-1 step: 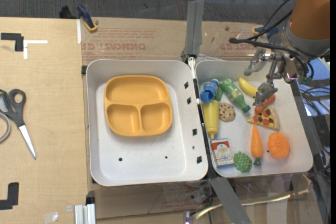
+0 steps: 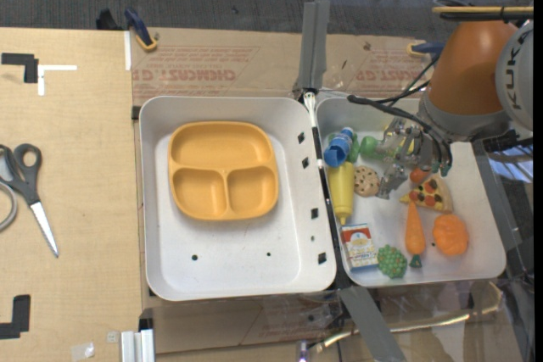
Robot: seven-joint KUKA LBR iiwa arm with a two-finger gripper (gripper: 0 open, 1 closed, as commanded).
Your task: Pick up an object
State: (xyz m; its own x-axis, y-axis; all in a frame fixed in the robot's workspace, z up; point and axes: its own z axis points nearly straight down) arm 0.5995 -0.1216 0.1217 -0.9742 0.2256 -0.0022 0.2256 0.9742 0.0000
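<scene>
The robot's hand point(image 2: 397, 169) hovers low in the right bin point(image 2: 488, 267) beside a cookie point(image 2: 366, 180), nothing visibly lifted. Whether it is apart or together cannot be told; the pick appears undone.

text: "KUK" on arm point(image 2: 519, 85) (cut off at edge) | cardboard point(image 2: 212, 64) print mirrored, unreadable
</scene>
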